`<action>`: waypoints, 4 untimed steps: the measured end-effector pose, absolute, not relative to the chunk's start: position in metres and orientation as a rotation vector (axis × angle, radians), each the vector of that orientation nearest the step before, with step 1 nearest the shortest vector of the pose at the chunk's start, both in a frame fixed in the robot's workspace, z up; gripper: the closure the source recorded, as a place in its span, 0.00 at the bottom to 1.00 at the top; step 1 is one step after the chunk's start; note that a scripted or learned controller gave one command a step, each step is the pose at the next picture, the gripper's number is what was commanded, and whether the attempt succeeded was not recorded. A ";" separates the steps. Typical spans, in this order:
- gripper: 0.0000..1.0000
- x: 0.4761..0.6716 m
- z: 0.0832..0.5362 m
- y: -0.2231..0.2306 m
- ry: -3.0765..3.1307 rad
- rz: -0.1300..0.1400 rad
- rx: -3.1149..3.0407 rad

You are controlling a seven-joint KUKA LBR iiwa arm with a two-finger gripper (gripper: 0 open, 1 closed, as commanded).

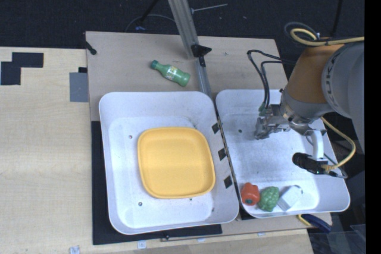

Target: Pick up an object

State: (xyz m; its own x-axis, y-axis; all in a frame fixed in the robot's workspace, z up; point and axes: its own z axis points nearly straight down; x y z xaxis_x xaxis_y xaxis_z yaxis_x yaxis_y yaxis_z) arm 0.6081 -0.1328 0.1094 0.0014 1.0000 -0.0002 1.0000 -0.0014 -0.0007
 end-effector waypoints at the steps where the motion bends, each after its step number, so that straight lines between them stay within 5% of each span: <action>1: 1.00 0.602 0.169 -0.135 -2.223 -0.004 -2.225; 2: 1.00 0.605 0.228 -0.144 -2.222 -0.003 -2.225; 3: 1.00 0.604 0.213 -0.143 -2.221 0.002 -2.220; 4: 1.00 0.596 0.223 -0.085 -2.225 -0.002 -2.217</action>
